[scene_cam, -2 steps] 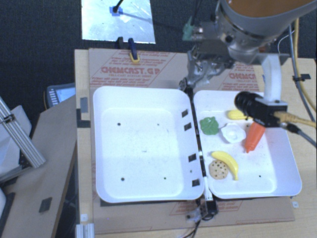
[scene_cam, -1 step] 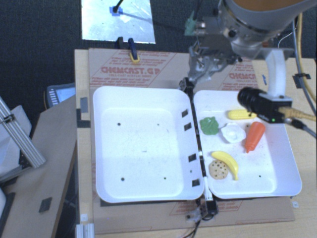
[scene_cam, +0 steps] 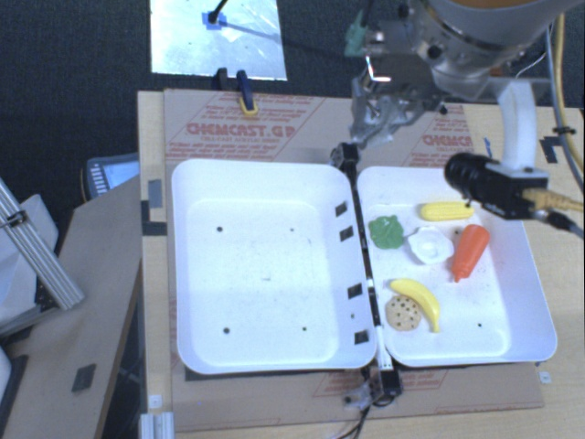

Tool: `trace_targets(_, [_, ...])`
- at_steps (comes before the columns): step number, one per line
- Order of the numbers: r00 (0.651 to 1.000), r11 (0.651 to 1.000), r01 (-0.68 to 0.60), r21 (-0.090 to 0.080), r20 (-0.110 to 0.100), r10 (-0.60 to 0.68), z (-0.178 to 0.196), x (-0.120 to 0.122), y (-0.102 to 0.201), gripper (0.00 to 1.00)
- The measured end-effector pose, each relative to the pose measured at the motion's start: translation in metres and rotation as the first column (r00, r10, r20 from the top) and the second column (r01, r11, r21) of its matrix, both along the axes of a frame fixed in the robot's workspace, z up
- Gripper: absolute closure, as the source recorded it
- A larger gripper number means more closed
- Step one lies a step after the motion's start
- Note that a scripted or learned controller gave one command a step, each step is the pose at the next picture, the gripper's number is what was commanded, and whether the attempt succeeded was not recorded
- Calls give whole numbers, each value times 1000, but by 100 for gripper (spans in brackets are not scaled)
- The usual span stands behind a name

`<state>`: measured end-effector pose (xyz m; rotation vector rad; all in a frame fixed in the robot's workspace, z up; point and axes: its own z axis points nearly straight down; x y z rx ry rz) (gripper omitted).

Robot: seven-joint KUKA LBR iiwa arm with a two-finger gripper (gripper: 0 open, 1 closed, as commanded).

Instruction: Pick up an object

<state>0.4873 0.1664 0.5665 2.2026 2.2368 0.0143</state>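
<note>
The right white bin [scene_cam: 521, 327] holds several toy foods. A yellow corn cob [scene_cam: 445, 211] lies near its back edge. In front of the cob sit a green leafy piece [scene_cam: 386, 232], a small white piece [scene_cam: 428, 245] and an orange carrot [scene_cam: 469, 251]. Nearer the front lie a yellow banana [scene_cam: 418, 300] and a round cookie [scene_cam: 402, 314], touching each other. My gripper [scene_cam: 377, 124] hangs high over the back rim where the two bins meet, apart from all the objects. It is blurred against the arm's body.
The left white bin [scene_cam: 265, 263] lies beside the right one, joined by black clips [scene_cam: 355, 291]. A black cylinder on a white bracket [scene_cam: 489, 186] overhangs the right bin's back right. A yellow-and-black clamp [scene_cam: 245, 94] and a shiny sheet [scene_cam: 218, 24] sit behind the left bin.
</note>
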Motion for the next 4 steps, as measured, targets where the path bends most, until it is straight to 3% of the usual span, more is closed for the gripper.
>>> trace_targets(1, [1000,1000,6,-4,-9,-6,-34,-2,72,100])
trace_targets(2, [1000,1000,15,-8,-13,-15,-116,-1,68,100])
trace_targets(3, [1000,1000,17,-6,-9,-17,-141,4,21,100])
trace_targets(4, [1000,1000,14,-4,-7,-14,-140,4,23,0])
